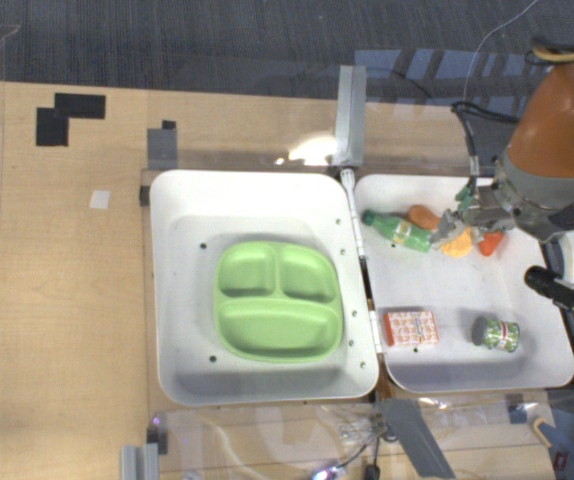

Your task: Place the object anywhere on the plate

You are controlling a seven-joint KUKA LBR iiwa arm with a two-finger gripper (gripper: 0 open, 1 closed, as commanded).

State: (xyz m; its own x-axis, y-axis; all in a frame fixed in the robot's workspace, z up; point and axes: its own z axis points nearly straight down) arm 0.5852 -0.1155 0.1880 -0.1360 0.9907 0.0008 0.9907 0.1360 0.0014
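A green three-part plate (278,301) lies in the left white bin (182,268). In the right bin (537,363) a green bottle (398,230) lies next to an orange piece (424,215), a yellow-orange piece (458,246) and a small red piece (490,244). My gripper (472,216) hangs low over that cluster at the bin's far side, right above the yellow-orange and red pieces. The wrist covers its fingers.
Near the front of the right bin lie a pink-and-white box (409,327) and a small green can (496,334) on its side. The raised divider (359,268) between the two bins runs down the middle. The arm's orange band (557,118) rises at the right.
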